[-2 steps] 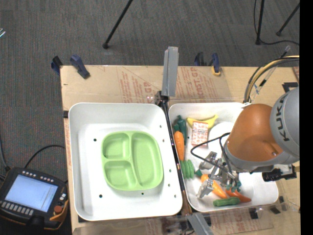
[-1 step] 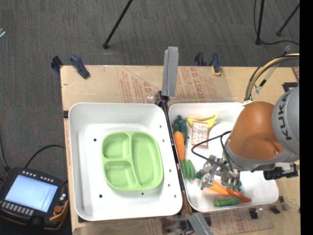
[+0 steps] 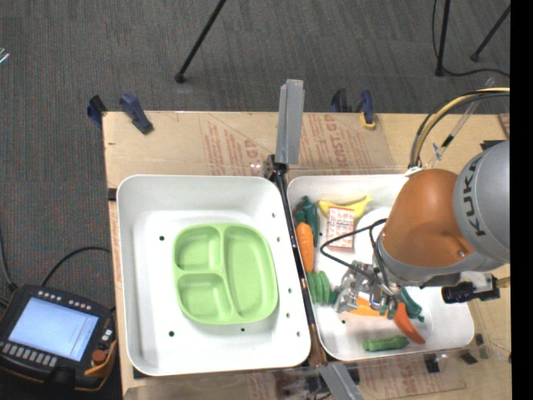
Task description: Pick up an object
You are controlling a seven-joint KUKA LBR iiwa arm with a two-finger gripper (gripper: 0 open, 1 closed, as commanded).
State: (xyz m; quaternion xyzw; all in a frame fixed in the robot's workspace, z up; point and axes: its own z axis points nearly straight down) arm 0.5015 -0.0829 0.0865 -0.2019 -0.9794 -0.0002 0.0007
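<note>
My gripper [image 3: 358,292] hangs low in the right bin [image 3: 454,340], under the orange wrist band, amid a cluster of toy food. Just below it lie a small orange piece [image 3: 365,312] and an orange carrot with a green top [image 3: 409,323]; I cannot tell whether the gripper touches either. A green pod [image 3: 385,342] lies near the bin's front wall. Along the bin's left side are a second carrot [image 3: 306,247] and dark green vegetables [image 3: 321,287]. Toward the back rest a yellow banana [image 3: 346,204] and a small printed box [image 3: 339,226].
The left bin [image 3: 137,223] holds a light green divided plate [image 3: 225,273]. A grey post [image 3: 291,122] stands at the back between the bins. A teach pendant [image 3: 54,327] lies on the floor at the lower left. The arm covers the right bin's far right part.
</note>
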